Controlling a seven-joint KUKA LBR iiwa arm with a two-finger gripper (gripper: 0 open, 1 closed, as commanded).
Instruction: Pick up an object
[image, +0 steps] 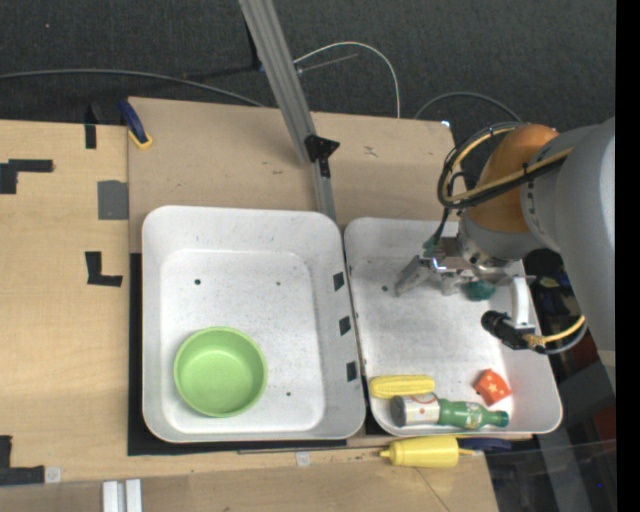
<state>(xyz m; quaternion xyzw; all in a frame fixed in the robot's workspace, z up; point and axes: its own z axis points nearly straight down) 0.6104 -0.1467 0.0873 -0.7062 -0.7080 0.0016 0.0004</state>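
Gripper (412, 276) fingers spread, holding nothing, green bottle (452, 412) well below it

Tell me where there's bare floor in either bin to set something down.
Left white bin: bare across its far half and near-right part; the round green bowl fills the near-left corner. Right white bin: bare in the middle and left, below the hand. Crowded along its near edge: yellow corn-shaped toy, green bottle with white label, small orange-red piece.

I'm looking at a robotics lab: taped plywood bench (60, 300), loose cables (350, 55) behind it, two white bins (335, 225) on it.
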